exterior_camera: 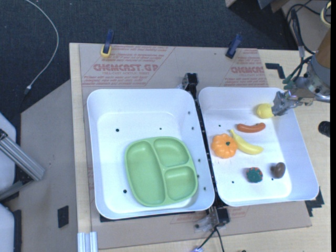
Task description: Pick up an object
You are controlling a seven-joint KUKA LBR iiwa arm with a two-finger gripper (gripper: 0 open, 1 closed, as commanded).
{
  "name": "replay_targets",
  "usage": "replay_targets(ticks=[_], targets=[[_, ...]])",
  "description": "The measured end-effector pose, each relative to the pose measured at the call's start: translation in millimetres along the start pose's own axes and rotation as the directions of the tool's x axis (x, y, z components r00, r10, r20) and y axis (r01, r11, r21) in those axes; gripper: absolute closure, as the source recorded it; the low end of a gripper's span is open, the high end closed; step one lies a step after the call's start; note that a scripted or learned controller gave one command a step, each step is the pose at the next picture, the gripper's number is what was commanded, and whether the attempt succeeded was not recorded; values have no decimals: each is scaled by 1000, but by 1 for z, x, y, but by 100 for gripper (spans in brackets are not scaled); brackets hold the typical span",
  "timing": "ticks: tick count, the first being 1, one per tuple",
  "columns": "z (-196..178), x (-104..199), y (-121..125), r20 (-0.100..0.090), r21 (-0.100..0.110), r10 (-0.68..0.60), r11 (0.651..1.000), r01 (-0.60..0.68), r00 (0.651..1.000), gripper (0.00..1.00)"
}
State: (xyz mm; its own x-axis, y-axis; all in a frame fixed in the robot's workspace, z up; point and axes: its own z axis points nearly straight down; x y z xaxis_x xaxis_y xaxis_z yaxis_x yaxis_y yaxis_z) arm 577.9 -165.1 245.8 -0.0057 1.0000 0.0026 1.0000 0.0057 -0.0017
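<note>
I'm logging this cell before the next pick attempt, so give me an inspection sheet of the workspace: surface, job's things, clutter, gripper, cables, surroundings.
Surface: brown board bearing left bin and right bin, side by side.
Job's things: in the right bin, yellow lemon, orange sausage, pumpkin touching banana, green-and-red ball, brown piece.
Clutter: green divided tray in the left bin.
Gripper: gripper at the right bin's far right corner, beside the lemon; grasp cannot be told.
Cables: white cable on the floor, far left; dark cables far right.
Surroundings: dark carpet; clamps on the board's far edge.
</note>
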Motion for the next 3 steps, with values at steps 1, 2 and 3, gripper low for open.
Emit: replay_targets(ticks=[1,2,3], targets=[[12,55,-8,0,1,0,1000,0,1000,100],[5,107,-29,0,1,0,1000,0,1000,100],[15,152,-50,0,2,1,1000,-1,1000,100]])
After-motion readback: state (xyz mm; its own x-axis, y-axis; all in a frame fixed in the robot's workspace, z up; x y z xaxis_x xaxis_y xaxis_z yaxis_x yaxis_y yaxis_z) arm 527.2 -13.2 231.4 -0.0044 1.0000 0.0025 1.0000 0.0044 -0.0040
